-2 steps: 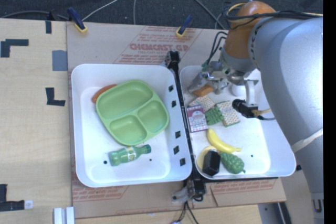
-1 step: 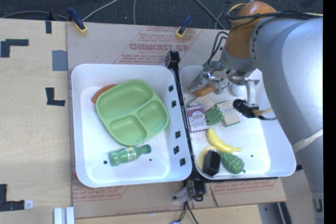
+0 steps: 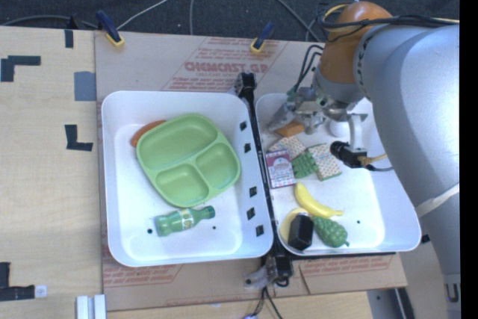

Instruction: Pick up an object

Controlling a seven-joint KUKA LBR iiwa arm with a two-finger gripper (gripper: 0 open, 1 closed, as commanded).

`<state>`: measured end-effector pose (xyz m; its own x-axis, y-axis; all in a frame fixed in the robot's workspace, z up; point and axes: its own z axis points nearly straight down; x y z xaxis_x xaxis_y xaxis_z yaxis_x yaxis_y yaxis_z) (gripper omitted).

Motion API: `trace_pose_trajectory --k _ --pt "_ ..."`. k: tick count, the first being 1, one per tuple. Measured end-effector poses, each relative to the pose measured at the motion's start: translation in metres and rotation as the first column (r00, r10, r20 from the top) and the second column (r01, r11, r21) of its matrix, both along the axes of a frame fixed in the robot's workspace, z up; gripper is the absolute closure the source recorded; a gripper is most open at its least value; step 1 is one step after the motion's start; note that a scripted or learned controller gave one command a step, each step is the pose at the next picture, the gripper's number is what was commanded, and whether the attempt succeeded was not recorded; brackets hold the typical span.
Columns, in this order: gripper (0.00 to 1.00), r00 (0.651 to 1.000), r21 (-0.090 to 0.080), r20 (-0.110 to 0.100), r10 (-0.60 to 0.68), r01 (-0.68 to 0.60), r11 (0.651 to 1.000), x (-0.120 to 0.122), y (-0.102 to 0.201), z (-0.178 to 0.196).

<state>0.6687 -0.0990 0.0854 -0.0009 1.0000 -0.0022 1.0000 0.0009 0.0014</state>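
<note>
the grey arm with the orange band (image 3: 351, 48) comes in from the right and bends down over the far end of the right shallow white bin (image 3: 373, 235). the claw (image 3: 299, 110) sits low there, close to the divider between the two bins, right above a small orange-brown piece (image 3: 290, 129). honestly can't tell what state the claw is in, it's too cluttered and dark around it, and nothing clearly sits in its grip.

the pickable stuff in that right bin: a pink-and-white small card packet (image 3: 280, 167) by the divider, a green checkered pad (image 3: 303, 165) just beside it, a tan checkered pad (image 3: 326, 161) touching that one, then a yellow banana (image 3: 314, 203) nearer the camera, with a bumpy green vegetable toy (image 3: 330, 231) and a black rounded object (image 3: 301, 231) at the near end.

the left shallow white bin (image 3: 119, 183) has a light green divided plastic plate (image 3: 188, 158) lying over an orange thing (image 3: 146, 131) at its far edge, and a green plastic bottle (image 3: 184, 220) on its side near the front. both bins sit on a cardboard sheet (image 3: 187, 63) on the bench (image 3: 45, 183).
</note>
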Motion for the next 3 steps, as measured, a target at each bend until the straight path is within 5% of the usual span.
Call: trace_pose_trajectory --k 2,3 --pt "0.00 1.000 0.000 0.000 0.000 0.000 1.000 -0.0001 0.0024 -0.0001" --pt "1.00 1.000 0.000 -0.004 0.000 0.000 1.000 -0.0010 0.0028 0.0090"
